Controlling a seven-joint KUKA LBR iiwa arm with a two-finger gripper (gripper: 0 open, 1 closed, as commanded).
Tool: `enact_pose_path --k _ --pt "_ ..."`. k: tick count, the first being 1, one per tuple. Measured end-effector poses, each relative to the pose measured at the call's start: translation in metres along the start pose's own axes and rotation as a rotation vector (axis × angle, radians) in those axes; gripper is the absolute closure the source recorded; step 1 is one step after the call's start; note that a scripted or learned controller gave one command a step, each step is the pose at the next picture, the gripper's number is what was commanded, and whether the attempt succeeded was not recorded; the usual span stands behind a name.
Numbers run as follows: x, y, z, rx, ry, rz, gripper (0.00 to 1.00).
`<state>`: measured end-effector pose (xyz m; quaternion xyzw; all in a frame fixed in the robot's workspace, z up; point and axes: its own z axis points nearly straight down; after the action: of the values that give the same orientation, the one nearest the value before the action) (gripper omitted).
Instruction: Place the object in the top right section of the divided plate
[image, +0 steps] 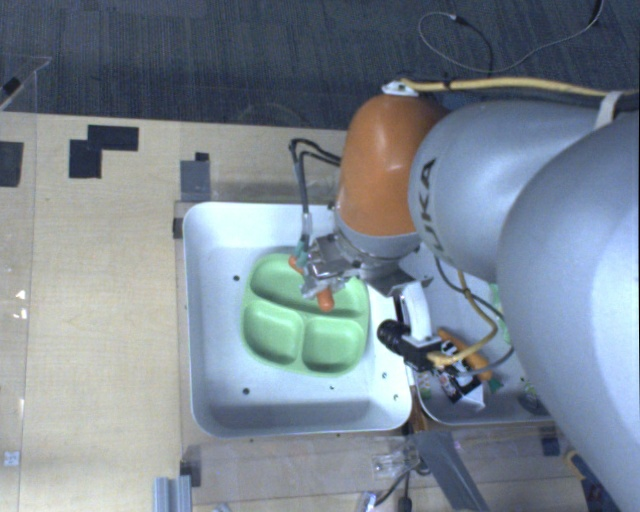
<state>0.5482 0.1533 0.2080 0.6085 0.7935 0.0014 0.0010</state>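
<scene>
Gripper over the green plate in the left bin.

Near to far: the left bin's (290, 410) front wall, then the plate (300, 325) with two near sections and one long far section. Above the plate's right part hangs the gripper (320, 275), an orange object (325, 298) showing at its tips, seemingly between them; how wide they stand I cannot tell. The arm (480, 200) enters from the right.

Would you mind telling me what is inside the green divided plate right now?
The green divided plate shows bare lower sections. The gripper hangs over its upper right part, with small orange pieces by it; what lies beneath the gripper is covered.
</scene>
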Motion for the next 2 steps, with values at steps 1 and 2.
enact_pose_path --k 1,2 --pt "0.031 -0.048 0.000 0.000 0.001 -0.190 1.00" --pt "-0.055 -0.015 -0.075 -0.003 -0.001 -0.031 1.00"
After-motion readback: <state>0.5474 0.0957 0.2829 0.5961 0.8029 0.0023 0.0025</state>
